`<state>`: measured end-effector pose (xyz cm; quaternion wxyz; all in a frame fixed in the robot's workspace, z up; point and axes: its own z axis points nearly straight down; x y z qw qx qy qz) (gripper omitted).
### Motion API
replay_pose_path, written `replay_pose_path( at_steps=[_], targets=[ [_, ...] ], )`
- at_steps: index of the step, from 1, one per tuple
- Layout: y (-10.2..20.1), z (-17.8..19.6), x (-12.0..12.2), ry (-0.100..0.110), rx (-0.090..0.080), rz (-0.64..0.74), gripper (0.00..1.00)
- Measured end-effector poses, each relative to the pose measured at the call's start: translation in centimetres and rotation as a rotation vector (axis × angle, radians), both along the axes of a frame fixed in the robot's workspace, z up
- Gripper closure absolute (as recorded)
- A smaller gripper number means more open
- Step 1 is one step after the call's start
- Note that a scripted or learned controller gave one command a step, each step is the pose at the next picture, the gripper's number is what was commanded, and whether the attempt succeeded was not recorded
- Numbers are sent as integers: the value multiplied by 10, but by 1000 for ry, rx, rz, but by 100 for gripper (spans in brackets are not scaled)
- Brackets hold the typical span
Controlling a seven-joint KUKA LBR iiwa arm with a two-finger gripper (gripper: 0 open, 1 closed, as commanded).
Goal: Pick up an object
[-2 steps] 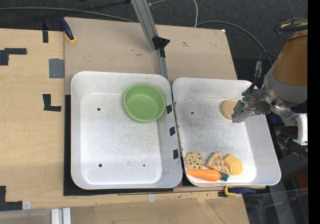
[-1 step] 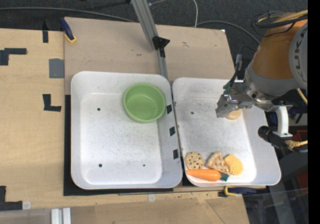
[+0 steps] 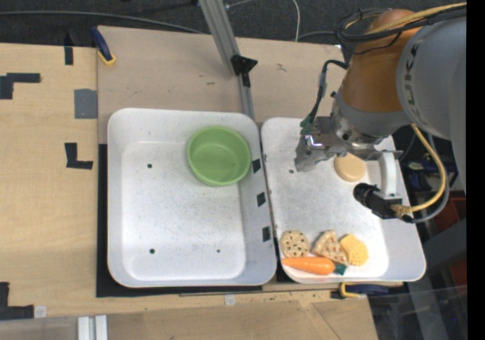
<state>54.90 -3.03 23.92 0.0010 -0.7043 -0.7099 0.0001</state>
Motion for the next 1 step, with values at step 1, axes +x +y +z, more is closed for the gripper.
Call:
replay_pose_path(
  at_steps=[1],
  targets=[
    [52, 6, 20, -1, 1, 0, 100]
  ],
)
